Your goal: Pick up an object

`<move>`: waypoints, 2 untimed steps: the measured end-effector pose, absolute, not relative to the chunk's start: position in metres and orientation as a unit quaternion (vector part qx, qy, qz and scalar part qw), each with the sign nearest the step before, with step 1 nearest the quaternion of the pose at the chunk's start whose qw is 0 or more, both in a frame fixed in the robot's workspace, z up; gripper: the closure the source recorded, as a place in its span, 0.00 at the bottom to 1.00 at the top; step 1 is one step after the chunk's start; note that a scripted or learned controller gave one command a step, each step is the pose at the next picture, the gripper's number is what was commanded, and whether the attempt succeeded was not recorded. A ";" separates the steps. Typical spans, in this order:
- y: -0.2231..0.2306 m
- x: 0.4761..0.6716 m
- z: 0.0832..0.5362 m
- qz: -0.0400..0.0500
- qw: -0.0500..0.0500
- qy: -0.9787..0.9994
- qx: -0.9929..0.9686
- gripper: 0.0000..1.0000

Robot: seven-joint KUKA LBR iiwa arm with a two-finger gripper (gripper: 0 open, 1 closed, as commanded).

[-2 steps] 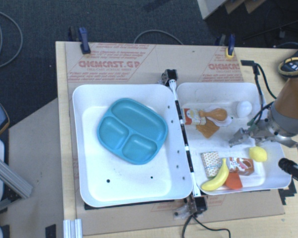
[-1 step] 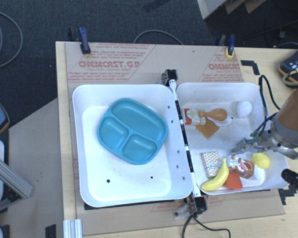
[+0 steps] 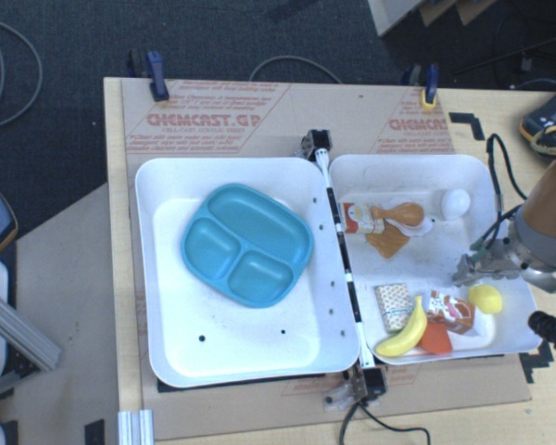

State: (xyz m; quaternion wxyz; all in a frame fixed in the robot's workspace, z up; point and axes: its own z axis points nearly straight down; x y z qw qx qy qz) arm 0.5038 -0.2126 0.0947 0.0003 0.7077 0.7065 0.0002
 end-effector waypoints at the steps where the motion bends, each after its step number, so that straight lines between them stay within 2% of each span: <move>1: -0.213 0.504 0.094 0.000 0.000 0.707 0.708 0.00; 2: -0.163 0.478 0.084 0.000 -0.001 0.708 0.706 0.00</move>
